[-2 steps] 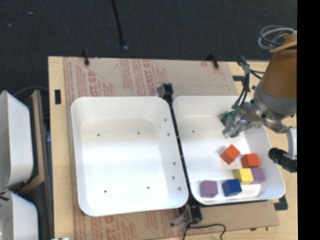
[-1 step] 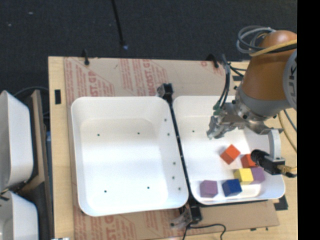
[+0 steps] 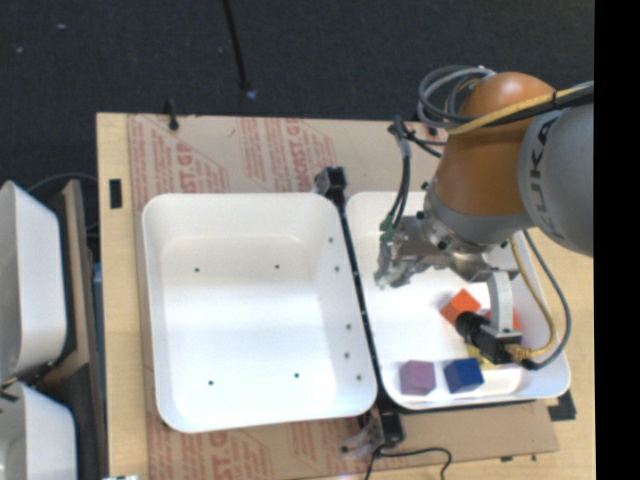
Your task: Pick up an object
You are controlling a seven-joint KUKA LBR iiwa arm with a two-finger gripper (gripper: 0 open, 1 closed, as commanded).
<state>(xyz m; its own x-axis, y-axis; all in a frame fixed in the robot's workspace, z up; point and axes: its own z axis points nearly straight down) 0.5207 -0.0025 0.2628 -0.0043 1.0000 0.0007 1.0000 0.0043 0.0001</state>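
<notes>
White plastic makes up two shallow bins side by side on a wooden counter (image 3: 120, 298), seen from above at a slant. The left bin (image 3: 160, 238) is the larger of the two. The right bin (image 3: 545, 380) sits against it, toward the counter's right edge, and is partly covered by the arm (image 3: 500, 158), which is grey with a broad orange band and reaches in from the right.

The end effector (image 3: 395, 266) hangs low over the right bin's left side, near the wall the two bins share. Whether it is open or closed cannot be told, and nothing can be seen gripped in it.

Three small blocks lie in the right bin toward the counter's near edge. An orange block (image 3: 459, 305) sits just right of the end effector, apart from it. A purple block (image 3: 418, 376) and a blue block (image 3: 463, 374) rest side by side close to the bin's near wall. Cables loop around the arm's wrist.
</notes>
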